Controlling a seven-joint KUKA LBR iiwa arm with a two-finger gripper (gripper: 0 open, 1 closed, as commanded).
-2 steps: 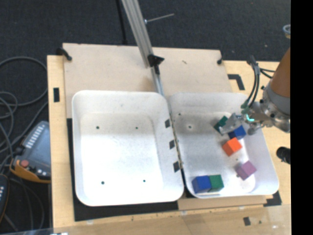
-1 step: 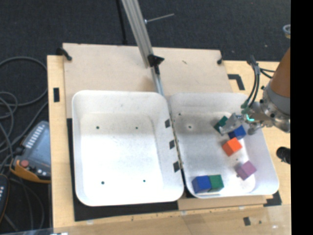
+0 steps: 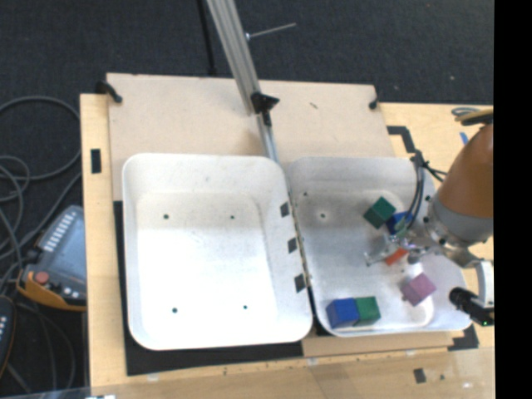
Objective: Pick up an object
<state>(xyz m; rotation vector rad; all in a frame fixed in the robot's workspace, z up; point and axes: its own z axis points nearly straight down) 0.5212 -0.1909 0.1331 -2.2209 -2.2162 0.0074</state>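
The arm enters from the right edge, its orange band above the wrist, and my gripper (image 3: 392, 252) hangs low over the right bin (image 3: 332, 181). A small red-orange object (image 3: 396, 258) lies right at the fingertips; whether it sits between them is unclear. A dark green block (image 3: 381, 212) rests just up-left of the gripper, with a small blue object (image 3: 401, 222) beside it. Down-right of the gripper lies a purple block (image 3: 417, 288). A blue cube (image 3: 342, 312) and a green cube (image 3: 366, 309) sit side by side at the bin's front wall.
The left bin (image 3: 208, 248) stands beside the right one, their walls meeting mid-bench. A slanted aluminium post (image 3: 241, 56) rises behind the bins. Cables and a handheld pendant (image 3: 54, 260) lie off the bench at left.
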